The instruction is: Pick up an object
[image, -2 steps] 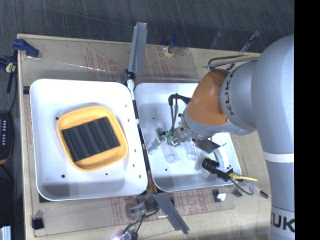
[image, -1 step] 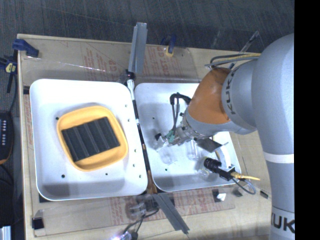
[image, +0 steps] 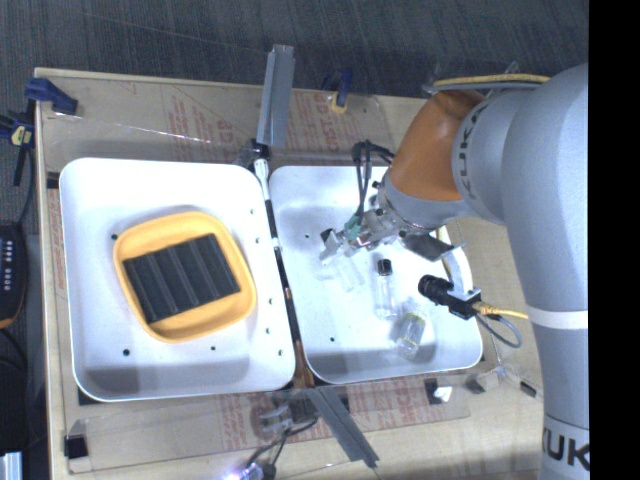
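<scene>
My gripper (image: 336,242) hangs low over the upper middle of the right bin (image: 310,348), reaching in from the right under the orange band (image: 430,158) of the arm. Just below it lies a small clear piece (image: 347,270). A clear vial with a black cap (image: 383,284) lies to its lower right. A crumpled clear plastic item (image: 408,331) rests nearer the bin's front right corner. The view shows nothing held by the gripper.
The left bin (image: 85,348) holds a yellow tray-like object with a black ribbed insert (image: 183,273). A metal divider bar (image: 274,93) runs between the bins at the back. A black connector with a yellow cable (image: 447,296) juts over the right bin's right rim.
</scene>
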Robot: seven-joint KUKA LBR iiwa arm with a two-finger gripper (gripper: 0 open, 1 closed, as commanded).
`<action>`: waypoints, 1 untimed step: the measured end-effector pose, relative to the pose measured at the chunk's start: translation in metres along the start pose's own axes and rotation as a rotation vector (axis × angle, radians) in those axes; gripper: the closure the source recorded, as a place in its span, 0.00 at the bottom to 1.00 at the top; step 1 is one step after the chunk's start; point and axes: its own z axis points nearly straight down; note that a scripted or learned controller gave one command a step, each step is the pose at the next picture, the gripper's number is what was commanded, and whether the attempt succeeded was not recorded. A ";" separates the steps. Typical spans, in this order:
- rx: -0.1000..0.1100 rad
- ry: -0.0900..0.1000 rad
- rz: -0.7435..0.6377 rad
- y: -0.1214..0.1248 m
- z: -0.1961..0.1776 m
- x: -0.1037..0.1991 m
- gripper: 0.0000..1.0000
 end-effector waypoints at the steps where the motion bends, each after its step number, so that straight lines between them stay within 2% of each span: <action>1: -0.002 -0.001 0.006 0.020 -0.107 0.007 1.00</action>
